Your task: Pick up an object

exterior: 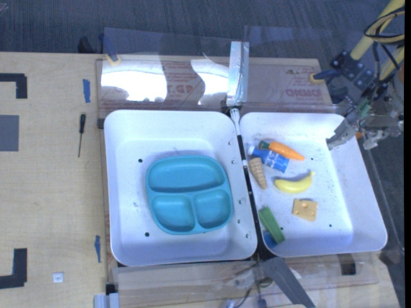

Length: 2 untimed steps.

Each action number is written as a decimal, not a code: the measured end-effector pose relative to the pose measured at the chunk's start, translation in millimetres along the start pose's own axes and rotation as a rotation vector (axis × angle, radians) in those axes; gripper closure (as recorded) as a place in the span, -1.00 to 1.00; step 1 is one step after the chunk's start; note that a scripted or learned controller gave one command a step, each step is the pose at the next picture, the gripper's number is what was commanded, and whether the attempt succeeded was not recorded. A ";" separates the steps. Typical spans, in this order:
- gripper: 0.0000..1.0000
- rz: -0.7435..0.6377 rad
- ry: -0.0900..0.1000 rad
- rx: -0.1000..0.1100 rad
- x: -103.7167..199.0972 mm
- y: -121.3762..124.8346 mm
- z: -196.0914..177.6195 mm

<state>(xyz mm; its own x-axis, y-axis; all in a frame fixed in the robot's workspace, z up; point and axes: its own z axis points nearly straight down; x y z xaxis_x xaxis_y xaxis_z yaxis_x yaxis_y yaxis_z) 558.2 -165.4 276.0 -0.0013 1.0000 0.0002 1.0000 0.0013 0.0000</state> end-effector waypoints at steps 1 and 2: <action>-1.00 -0.053 0.003 0.011 31.6 33.8 111.6; -1.00 -0.218 -0.006 -0.014 46.5 72.4 171.7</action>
<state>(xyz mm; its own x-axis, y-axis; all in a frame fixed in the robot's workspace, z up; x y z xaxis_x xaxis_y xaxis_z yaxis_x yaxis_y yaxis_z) 630.5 -118.7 104.4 -0.2178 0.9760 -0.0069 0.9759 0.2178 0.0137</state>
